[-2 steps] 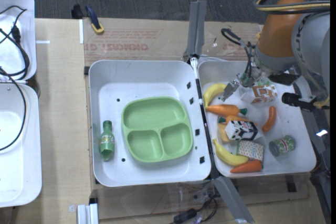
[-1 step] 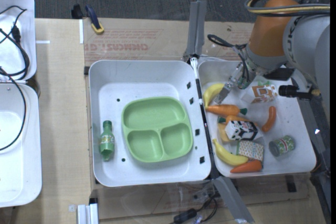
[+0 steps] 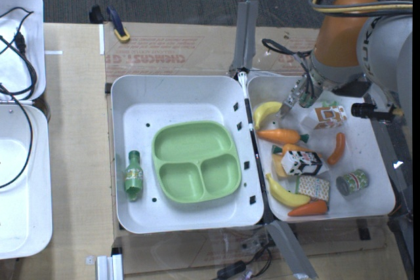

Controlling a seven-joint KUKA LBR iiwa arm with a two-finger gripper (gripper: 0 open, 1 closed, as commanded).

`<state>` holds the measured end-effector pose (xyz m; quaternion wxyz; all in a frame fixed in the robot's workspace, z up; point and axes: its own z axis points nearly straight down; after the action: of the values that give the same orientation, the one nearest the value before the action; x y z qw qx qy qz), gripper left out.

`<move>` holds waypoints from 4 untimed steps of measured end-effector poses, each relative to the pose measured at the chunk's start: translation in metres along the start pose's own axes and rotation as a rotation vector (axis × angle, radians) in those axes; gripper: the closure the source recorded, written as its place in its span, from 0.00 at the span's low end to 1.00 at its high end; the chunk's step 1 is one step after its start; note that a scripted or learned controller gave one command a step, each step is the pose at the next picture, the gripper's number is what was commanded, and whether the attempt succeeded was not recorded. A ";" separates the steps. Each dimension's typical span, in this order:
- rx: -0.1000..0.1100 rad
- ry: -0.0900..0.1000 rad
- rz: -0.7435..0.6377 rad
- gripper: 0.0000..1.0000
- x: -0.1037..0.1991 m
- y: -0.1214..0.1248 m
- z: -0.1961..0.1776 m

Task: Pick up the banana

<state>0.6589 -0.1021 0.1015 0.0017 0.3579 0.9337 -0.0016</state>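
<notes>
Yellow banana [image 3: 265, 113]: lies curved at the far left of the right bin [image 3: 382, 170], close against the bin's left wall, resting on the bin floor.
Second banana [image 3: 283, 193]: also yellow, at the near left of the same bin, its right end tucked under a patterned box [image 3: 313, 187].
Carrot [image 3: 279, 136]: orange, lying crosswise just near of the far banana, almost touching it.
Second carrot [image 3: 308, 208]: orange, at the near edge of the right bin, just below the patterned box.
Cow-print carton [image 3: 301, 161]: black and white, in the middle of the right bin, between the two bananas.
Small carton [image 3: 329, 117]: white and orange, far right of the carrot.
Sausage [image 3: 336, 148]: reddish orange, tilted, right of the cow-print carton.
Can [image 3: 352, 181]: green and grey, lying on its side near the right bin's near right corner.
End effector [image 3: 296, 100]: low over the far part of the right bin, just right of the far banana; its tips sit beside the fruit; whether they are apart or together I cannot tell.
Arm [image 3: 357, 36]: grey with an orange band, reaching in from the right.
Left bin [image 3: 125, 141]: white, carrying a green divided plate [image 3: 195, 160] in its middle and a green bottle [image 3: 134, 174] lying along its left side.
Table [image 3: 72, 108]: pale wood, bearing both bins side by side.
</notes>
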 end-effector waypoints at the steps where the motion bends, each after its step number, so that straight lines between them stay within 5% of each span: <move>1: 0.001 0.004 0.000 0.00 0.001 0.000 0.001; 4: -0.004 0.001 0.136 0.00 0.002 -0.002 0.008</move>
<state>0.6559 -0.1023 0.0934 0.0022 0.4204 0.9073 0.0006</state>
